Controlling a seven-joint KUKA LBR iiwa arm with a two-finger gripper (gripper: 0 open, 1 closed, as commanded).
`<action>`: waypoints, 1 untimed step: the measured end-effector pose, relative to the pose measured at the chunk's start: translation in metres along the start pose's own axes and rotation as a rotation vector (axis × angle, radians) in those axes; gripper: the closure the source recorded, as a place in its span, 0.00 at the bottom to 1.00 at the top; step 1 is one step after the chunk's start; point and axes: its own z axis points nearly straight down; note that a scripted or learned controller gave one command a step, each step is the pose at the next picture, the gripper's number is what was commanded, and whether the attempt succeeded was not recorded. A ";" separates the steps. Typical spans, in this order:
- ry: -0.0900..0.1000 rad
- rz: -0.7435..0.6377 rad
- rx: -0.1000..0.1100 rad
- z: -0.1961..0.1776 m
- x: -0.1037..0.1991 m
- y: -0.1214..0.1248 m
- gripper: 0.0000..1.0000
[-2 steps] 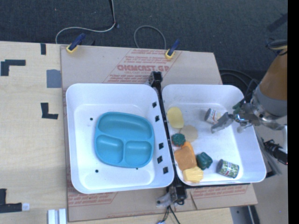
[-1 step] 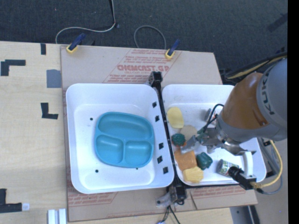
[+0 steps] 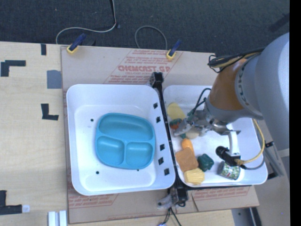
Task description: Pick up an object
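Orange and yellow toys (image 3: 187, 160) crowd the right bin's (image 3: 256, 177) near-left corner, beside the divider. Lowered over the upper cluster, the gripper (image 3: 190, 126) is too blurred; whether its jaws pinch anything I cannot tell.

Small objects (image 3: 187, 160) crowd the right bin's (image 3: 254, 177) left side.

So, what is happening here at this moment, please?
A grey robot arm with an orange band reaches from the right into the right white bin. Its tool is low among small objects: a pale yellow piece, an orange block, a dark green piece. A light blue divided tray lies in the left white bin.
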 end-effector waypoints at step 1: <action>-0.001 0.002 -0.002 -0.014 -0.001 -0.001 1.00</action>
